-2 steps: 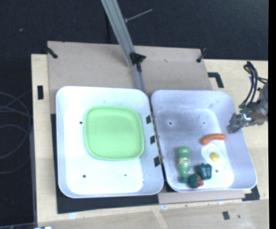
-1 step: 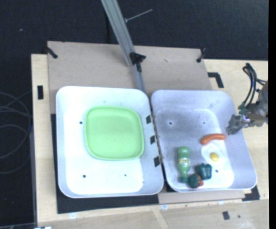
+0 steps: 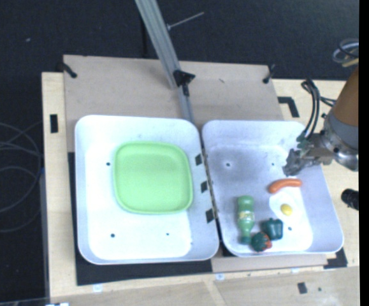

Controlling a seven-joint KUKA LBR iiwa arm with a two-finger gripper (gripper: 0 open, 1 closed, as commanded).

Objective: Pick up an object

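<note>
Green toys nearest me; beyond them, the orange sausage looks light, smooth and stiff, so I'd pinch mid-length. Claw just above it, opening unclear.

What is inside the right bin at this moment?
The right bin holds a green bottle, a fried egg, an orange sausage and dark green and red pieces. The gripper hovers above.

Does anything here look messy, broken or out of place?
Nothing stands out. The green plate lies flat in the left bin. The toy foods, an orange sausage, a fried egg and a green bottle, sit loosely grouped in the right bin near the gripper. Nothing looks spilled or damaged.
</note>
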